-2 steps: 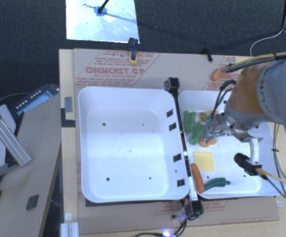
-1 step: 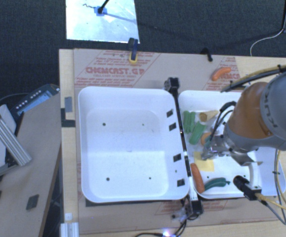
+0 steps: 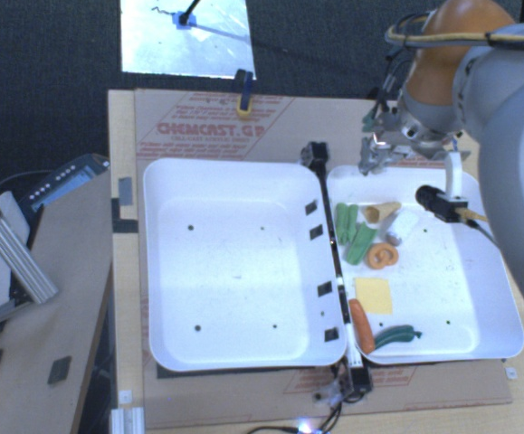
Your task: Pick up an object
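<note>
The right bin [image 3: 488, 287] holds several small items. Two green pods [image 3: 352, 233] lie near its left wall, with a tan cone [image 3: 382, 212] and a small white piece [image 3: 397, 228] beside them. Nearer the front lie an orange ring [image 3: 382, 257], a yellow square [image 3: 374, 295], an orange carrot [image 3: 361, 325] and a dark green pepper [image 3: 395, 335]. My gripper [image 3: 370, 159] hangs over the bin's far left corner, above and behind the cone, apart from every item. Nothing shows in its grasp.
The left bin [image 3: 234, 260] sits beside the right one, with a black clipped divider [image 3: 329, 251] between them. A black cylinder on a cable [image 3: 438, 202] hangs from the arm over the right bin. Cardboard [image 3: 207, 125] lies under both bins.
</note>
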`<state>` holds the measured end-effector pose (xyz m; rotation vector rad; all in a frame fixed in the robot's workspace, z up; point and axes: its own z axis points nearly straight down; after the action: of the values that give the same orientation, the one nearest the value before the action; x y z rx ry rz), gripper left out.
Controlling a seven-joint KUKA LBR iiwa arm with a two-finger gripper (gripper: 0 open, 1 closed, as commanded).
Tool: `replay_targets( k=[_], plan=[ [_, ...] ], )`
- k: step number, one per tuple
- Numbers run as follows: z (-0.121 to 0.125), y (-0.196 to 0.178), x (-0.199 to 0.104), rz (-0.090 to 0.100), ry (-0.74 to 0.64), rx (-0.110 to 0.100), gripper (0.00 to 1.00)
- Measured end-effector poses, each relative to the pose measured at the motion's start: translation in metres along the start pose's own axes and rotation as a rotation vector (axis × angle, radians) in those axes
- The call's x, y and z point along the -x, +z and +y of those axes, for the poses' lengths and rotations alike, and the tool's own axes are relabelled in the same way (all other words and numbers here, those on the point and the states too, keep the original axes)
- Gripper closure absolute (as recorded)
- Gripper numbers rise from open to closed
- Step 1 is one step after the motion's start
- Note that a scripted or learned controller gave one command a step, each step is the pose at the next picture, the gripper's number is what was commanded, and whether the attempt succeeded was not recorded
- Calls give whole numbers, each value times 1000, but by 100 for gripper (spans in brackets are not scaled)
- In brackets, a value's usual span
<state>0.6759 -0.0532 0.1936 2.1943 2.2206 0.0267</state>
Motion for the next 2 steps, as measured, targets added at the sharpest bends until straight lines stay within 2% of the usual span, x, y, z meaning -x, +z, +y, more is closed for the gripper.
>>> replay_targets(
  k=[1, 2],
  plan=[
    [-2, -183, 51, -4, 12, -4, 100],
    [-22, -97, -23, 5, 2, -31, 100]
  ],
)
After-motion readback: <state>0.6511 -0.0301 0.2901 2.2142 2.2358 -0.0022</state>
